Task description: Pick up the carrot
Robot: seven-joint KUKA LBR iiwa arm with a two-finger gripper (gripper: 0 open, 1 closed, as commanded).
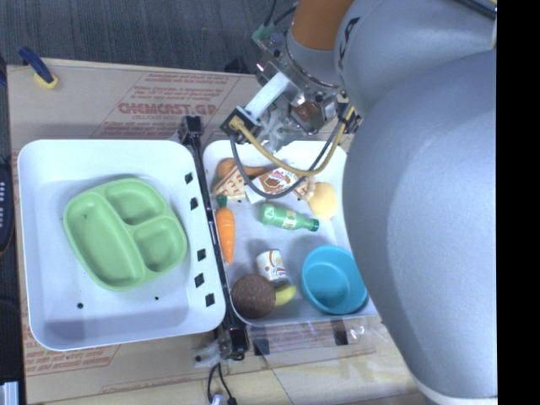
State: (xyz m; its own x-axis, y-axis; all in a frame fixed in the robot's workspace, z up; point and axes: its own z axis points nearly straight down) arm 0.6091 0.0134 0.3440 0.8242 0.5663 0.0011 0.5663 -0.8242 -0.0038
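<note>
**Colleague:** Where is the carrot [225,234] now?

**Me:** It lies in the right bin [331,151], close along that bin's left wall, about halfway between the far and near edges. Its leafy end points to the far edge, touching or nearly touching a small pile of food items there. A green bottle [288,219] lies just beside it, toward the middle of the bin.

**Colleague:** And your gripper [278,129]?

**Me:** It is above the far edge of the right bin, apart from the carrot. I cannot tell if it is released or clenched; cables and the wrist hide that part. Nothing is seen held in it.

**Colleague:** So which step is this?

**Me:** I judge it is the approach. Next I must travel toward the near edge and the left wall, turn across the carrot, then descend carefully, because the wall leaves little room.
</note>
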